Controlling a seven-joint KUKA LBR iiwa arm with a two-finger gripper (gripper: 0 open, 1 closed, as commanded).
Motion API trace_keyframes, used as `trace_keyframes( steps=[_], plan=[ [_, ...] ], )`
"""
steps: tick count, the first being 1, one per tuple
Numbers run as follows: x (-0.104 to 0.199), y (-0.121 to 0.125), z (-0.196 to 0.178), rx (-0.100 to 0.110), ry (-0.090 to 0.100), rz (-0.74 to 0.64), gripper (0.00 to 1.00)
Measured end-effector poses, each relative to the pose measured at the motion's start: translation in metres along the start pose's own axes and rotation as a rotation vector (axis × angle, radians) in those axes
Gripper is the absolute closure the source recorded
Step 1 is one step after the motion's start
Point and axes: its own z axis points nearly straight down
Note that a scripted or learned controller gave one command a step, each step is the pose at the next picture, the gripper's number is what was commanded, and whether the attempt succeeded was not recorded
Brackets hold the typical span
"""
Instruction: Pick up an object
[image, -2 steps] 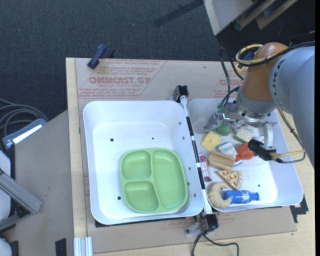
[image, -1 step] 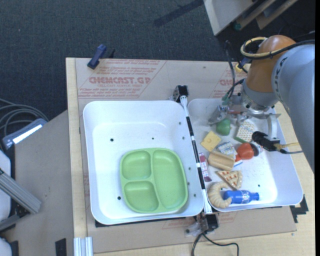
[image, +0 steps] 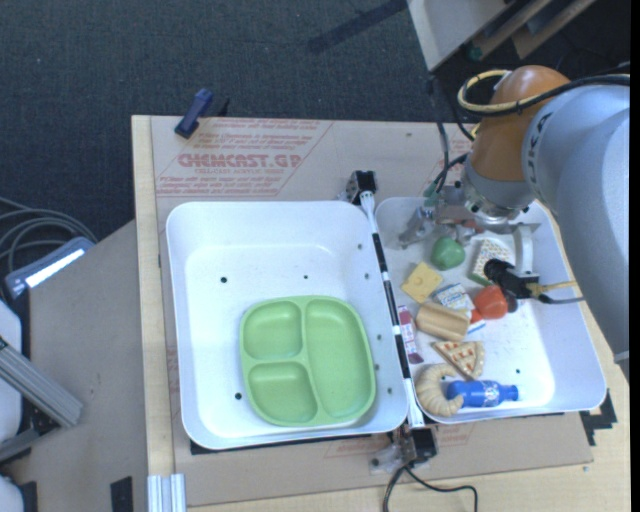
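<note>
Round green ball-shaped object lies near the far end of the right white bin, just below the gripper; cannot tell how the gripper stands or whether it has anything. Nearer in the same bin: yellow cheese wedge, tan bread roll, waffle piece, blue plastic bottle. Left white bin on the desk holds a green three-compartment plastic tray.

The tool hangs over the far end of the right bin. Just below it lies a ball, nearer still a cheese wedge, a waffle and a bottle. Left of it, the other bin holds a divided tray.
</note>
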Motion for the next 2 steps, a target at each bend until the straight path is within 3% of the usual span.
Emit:
trace_keyframes(
  steps=[1, 2],
  plan=[
    [-0.005, -0.032, 0.000, 0.004, 0.000, 0.001, 0.00],
    [-0.005, -0.032, -0.010, 0.002, 0.000, 0.002, 1.00]
  ],
)
